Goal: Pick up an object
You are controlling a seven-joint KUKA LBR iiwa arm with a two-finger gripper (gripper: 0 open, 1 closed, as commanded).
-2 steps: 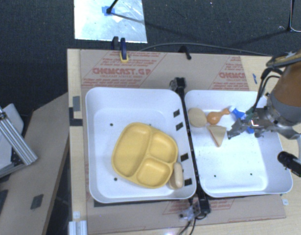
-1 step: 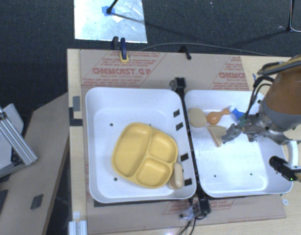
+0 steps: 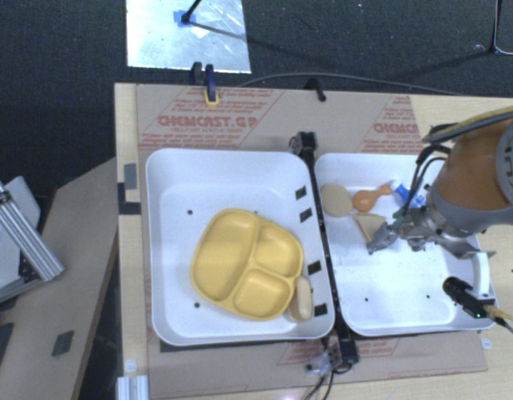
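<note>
My gripper [image 3: 380, 240] hangs low over the right bin [image 3: 406, 307], near its upper middle. Its tip is right beside a tan wedge-shaped piece [image 3: 369, 222], at the wedge's lower right edge; I cannot tell whether they touch. Just above lie an orange pear-shaped object [image 3: 370, 197], a beige round object [image 3: 334, 199] and a small blue object [image 3: 403, 191] partly hidden by the arm. Nothing shows clearly in the gripper's grasp.
The left bin [image 3: 177, 223] holds a yellow divided plate [image 3: 245, 262] with a beige oval piece [image 3: 301, 298] against its lower right edge. The grey and orange arm [image 3: 481, 173] covers the right bin's right side. A black divider [image 3: 320, 232] runs between the bins.
</note>
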